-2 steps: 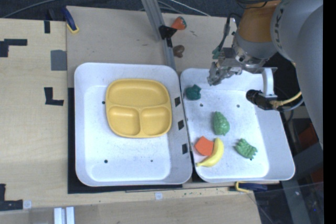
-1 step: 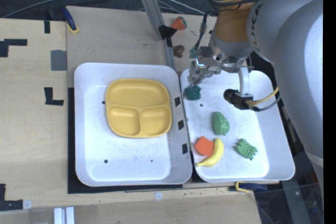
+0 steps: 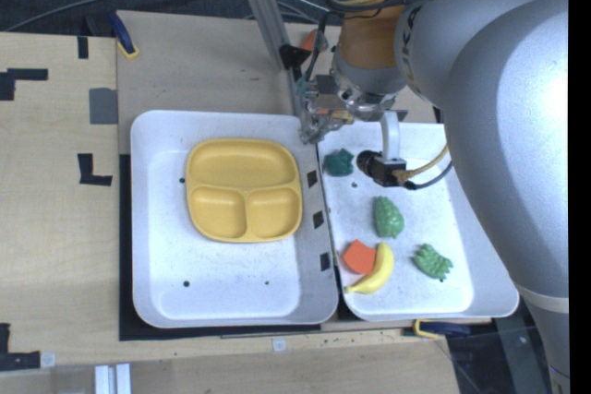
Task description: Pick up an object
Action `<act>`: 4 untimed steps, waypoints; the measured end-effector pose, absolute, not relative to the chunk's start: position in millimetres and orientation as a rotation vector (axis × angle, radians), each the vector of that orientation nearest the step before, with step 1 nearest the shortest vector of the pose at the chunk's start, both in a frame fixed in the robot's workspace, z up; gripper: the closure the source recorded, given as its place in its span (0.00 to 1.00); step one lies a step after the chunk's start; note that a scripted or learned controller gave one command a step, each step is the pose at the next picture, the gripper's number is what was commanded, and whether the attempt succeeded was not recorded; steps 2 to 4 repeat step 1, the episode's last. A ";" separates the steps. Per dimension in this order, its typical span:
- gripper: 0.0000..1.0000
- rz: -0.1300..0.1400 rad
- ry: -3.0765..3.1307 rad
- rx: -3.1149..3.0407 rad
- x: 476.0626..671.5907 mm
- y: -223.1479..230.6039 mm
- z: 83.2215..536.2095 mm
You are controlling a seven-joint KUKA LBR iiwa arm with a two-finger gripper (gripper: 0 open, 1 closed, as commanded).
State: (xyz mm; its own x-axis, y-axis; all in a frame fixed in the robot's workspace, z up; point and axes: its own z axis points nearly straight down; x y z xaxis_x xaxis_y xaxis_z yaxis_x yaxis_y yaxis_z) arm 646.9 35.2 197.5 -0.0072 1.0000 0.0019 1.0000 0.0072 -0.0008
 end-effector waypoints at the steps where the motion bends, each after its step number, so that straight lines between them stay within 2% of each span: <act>1: 1.00 -0.002 -2.230 -2.211 645.7 98.9 209.8; 4: 1.00 -0.002 -2.230 -2.211 645.7 98.9 209.8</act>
